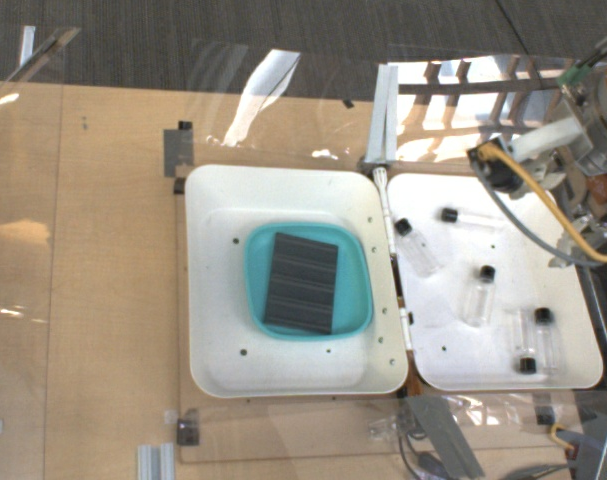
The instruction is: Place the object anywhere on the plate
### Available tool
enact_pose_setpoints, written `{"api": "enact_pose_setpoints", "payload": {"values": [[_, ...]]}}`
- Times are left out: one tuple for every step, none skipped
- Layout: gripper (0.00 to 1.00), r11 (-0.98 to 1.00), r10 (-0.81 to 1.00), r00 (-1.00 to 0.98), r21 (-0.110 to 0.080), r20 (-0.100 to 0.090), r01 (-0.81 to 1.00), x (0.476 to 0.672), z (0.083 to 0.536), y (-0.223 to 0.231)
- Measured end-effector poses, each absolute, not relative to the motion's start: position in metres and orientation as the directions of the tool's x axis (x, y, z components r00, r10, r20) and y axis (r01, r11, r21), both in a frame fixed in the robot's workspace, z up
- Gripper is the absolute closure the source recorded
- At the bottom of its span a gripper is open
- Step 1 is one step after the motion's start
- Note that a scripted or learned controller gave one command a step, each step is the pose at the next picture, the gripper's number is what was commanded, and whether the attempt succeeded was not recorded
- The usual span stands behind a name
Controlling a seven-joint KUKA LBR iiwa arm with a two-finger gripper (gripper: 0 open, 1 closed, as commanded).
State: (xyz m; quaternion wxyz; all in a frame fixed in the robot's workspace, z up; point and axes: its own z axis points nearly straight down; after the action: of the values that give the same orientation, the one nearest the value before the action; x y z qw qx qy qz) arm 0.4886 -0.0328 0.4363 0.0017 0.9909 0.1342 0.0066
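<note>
Looking down on the left bin (213, 268) and finding the dark ribbed block (302, 283) lying flat on the teal plate (355, 308), well inside the rim, tilted a touch off square with the plate's edges. Seeing teal showing on all sides of the block, widest on the right side. Noting the plate sitting about mid-bin, resting on the white floor, apart from every wall. Moving across to the right bin (583, 373): spotting several clear vials (478, 298) with black caps lying scattered over the floor, some near the far edge, one mid-bin, more towards the near right corner, none touching the block or the plate. Catching the arm (553, 138) hanging over the far right corner of that right bin, with a yellow cable (528, 183) looping down beside it. Trying to read the gripper (583, 168) up there among the hardware, and not managing: cannot tell whether wide or narrow, and seeing nothing held in it.
</note>
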Motion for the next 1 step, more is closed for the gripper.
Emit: {"api": "enact_pose_setpoints", "payload": {"values": [[0.00,-0.979,0.203,0.979,0.005,0.015,0.203,0.4890,0.4365,0.0120]]}}
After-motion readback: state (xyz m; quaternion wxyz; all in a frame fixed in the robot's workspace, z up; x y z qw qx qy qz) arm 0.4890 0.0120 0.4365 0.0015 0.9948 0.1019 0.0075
